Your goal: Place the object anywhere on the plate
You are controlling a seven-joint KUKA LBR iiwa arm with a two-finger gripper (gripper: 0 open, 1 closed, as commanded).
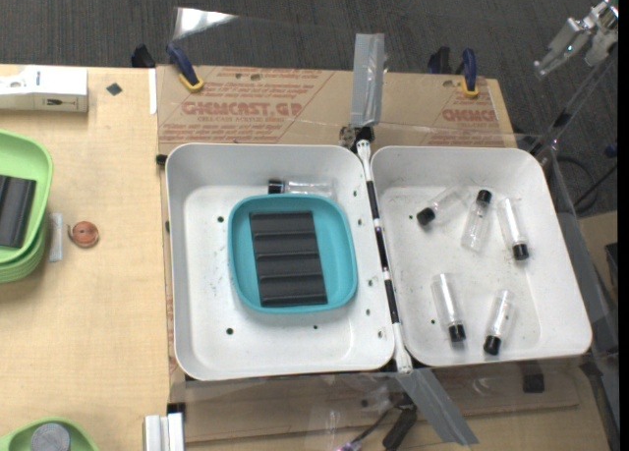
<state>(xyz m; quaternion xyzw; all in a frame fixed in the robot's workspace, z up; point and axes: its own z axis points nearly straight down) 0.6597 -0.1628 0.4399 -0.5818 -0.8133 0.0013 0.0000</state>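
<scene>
The teal plate (293, 253) sits mid-floor in the left bin (197, 272), bearing a black ribbed insert (287, 257). One clear black-capped vial (298, 186) lies just off the plate's rim at 12 o'clock. In the right bin (550, 272) five similar vials (476, 220) lie scattered. The gripper (578, 36) hangs at the view's 2 o'clock corner, well apart from both bins; whether it is closed cannot be told.
</scene>
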